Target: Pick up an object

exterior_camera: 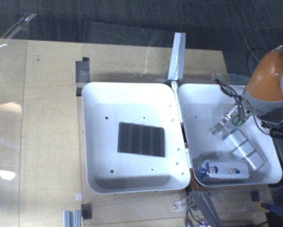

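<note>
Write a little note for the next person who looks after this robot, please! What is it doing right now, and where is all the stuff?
Gripper: over the right bin, nothing seen in it; too blurred to tell whether it is open or shut.
Right bin: a blue and white tube lies along the near wall; a clear ridged object lies just above it, under the arm.
Left bin: a dark ribbed pad lies flat in the middle.
Done: nothing lifted yet.
Left: pick up one object.
</note>
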`<state>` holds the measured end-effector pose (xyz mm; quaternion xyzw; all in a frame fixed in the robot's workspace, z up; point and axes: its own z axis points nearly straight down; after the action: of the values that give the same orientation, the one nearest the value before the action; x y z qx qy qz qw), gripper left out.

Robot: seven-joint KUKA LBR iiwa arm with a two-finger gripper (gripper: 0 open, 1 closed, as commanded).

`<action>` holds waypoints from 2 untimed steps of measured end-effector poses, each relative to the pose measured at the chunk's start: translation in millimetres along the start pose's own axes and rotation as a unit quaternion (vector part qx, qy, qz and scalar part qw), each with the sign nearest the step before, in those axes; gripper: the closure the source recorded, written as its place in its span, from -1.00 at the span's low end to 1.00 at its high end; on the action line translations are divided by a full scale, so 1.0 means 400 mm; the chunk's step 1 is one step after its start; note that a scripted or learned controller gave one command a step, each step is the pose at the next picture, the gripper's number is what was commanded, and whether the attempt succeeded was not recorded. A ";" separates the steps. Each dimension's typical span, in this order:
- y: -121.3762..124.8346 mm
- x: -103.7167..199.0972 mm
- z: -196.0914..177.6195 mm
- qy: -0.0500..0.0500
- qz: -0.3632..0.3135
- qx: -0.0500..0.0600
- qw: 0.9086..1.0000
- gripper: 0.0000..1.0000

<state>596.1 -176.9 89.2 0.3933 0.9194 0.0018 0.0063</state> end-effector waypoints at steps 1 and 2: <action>0.086 -0.130 0.003 0.003 0.099 0.003 0.995 -1.00; -0.031 0.003 0.000 0.001 0.075 0.001 0.997 -1.00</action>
<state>586.3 -184.4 89.2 0.4616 0.8871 0.0020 0.0055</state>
